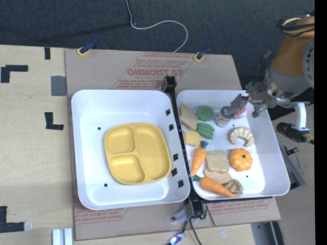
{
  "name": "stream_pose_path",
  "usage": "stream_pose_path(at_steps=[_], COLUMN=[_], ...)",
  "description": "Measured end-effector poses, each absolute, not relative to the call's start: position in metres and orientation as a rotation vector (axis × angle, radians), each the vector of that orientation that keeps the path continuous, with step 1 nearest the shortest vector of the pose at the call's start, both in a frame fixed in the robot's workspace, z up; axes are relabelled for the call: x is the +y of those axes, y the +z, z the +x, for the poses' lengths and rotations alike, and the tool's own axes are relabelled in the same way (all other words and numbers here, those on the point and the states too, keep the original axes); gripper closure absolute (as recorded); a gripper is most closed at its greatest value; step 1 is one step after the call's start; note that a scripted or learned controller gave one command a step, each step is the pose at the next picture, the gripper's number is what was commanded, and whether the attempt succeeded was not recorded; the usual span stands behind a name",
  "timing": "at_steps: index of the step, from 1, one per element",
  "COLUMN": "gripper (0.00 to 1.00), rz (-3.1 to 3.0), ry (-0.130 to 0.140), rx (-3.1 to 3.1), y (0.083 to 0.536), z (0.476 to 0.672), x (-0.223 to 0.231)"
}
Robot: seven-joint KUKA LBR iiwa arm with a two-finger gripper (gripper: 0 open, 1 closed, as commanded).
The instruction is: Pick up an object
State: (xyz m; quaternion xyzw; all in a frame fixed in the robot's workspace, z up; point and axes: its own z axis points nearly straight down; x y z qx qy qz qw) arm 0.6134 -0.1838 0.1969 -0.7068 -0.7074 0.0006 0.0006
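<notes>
Gripper (228, 112) low over R bin (271, 157), at bin's 12 o'clock; fingers' state: can't tell.
Food toys below it: croissant (241, 135) at gripper's 5, pumpkin (240, 158) past that, green pc (205, 113) at 9. Yellow tray (137, 153) in L bin (87, 137).

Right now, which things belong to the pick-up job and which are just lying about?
Belong to the job:
hand, low over the right bin
croissant
pumpkin
two carrots
green pieces
bread slice

Just lying about:
yellow divided plate in the left bin
white cable
clamps
</notes>
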Motion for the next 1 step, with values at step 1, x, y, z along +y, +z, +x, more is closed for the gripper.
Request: stream_pose_path(at_steps=[1], gripper=[0.0], rz=[-2.218], ry=[0.005], rx=[-2.221], y=[0.1536], z=[0.611], x=[-0.1851])
